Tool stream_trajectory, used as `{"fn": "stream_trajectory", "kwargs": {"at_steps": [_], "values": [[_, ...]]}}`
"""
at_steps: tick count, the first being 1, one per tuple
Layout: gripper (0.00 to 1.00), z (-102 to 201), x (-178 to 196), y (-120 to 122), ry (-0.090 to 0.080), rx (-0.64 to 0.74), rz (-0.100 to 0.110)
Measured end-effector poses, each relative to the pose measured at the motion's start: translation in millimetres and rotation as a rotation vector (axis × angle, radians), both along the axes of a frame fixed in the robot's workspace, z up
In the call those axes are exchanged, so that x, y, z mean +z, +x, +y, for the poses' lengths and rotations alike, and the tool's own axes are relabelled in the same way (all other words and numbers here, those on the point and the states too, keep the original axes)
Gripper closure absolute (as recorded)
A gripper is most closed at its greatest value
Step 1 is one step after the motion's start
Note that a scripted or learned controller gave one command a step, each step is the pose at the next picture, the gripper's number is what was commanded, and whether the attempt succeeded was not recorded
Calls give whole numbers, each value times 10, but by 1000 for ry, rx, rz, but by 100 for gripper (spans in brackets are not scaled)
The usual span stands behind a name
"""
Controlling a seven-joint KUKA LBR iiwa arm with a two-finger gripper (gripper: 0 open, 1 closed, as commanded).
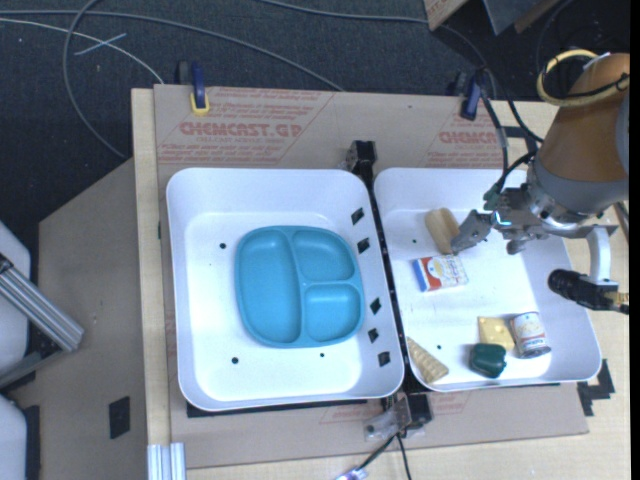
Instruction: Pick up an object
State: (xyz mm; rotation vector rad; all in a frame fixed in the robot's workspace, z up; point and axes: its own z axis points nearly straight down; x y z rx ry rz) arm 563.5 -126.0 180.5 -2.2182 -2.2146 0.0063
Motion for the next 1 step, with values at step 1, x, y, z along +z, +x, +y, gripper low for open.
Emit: {"fn": "stream_trajectory", "kwargs": {"at_steps": [1], "values": [[0,-29,-632,-8,0,1,0]]}}
